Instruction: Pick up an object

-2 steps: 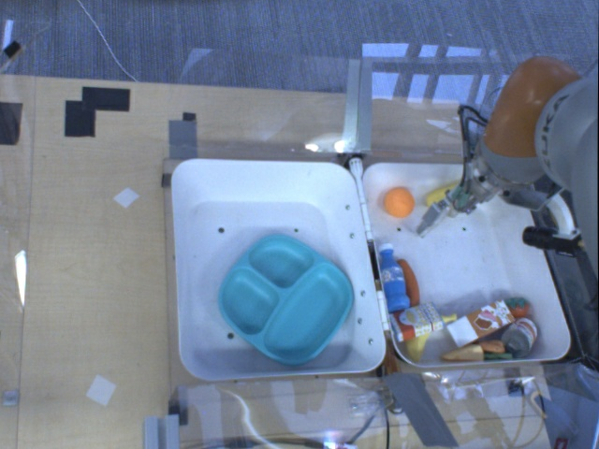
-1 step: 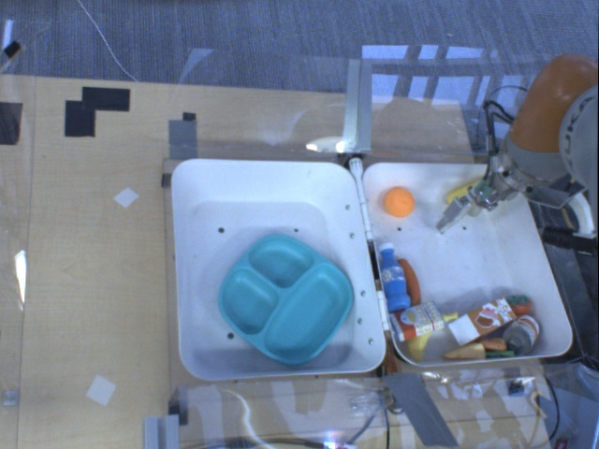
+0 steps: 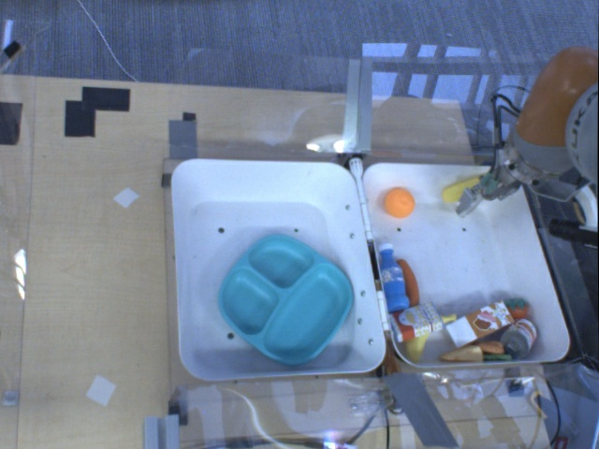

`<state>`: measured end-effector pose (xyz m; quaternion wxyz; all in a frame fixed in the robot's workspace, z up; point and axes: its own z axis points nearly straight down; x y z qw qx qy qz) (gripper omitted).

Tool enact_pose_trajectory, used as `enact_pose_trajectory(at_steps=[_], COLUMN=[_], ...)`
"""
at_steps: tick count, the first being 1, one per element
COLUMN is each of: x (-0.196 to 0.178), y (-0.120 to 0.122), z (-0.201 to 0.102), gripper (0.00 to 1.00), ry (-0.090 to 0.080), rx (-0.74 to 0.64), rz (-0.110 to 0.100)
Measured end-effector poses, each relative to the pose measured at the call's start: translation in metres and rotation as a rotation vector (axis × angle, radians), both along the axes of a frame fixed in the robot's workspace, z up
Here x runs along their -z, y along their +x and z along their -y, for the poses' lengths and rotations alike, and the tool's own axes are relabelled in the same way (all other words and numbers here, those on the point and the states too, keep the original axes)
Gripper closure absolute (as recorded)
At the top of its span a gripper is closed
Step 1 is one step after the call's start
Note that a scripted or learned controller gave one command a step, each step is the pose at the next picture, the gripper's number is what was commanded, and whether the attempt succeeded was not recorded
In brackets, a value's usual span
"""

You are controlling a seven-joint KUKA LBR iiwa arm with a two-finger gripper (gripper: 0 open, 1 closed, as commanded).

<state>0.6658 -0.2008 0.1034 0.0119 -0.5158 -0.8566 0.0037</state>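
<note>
Step in hand: approach. Your hand (image 3: 471,197) sits upper right of the frame, beside a small yellow plastic piece (image 3: 459,190) in the right white bin (image 3: 487,260); grip state cannot be told. Next: confirm closure before lifting.

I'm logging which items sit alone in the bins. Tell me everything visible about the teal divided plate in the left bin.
The teal divided plate is a single piece of smooth, matte plastic by the look of it, rounded in outline with three recessed compartments split by raised ridges. It lies flat and right side up on the floor of the left bin, toward its near right part, turned at an angle to the walls. Nothing lies in its compartments, and nothing but the bin floor touches it.
</note>
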Motion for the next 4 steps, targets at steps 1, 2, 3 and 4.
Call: enact_pose_trajectory(at_steps=[1,2,3,4], x=[0.004,0.017,-0.004,0.014], y=[-0.005,-0.005,-0.004,-0.007], z=[-0.003,-0.047,-0.056,-0.091], gripper=[0.00,0.00,0.00,0.00], ry=[0.010,-0.021,-0.006,-0.009], rx=[-0.001,0.218,-0.014,0.056], rz=[-0.025,-0.003,-0.002,-0.014])
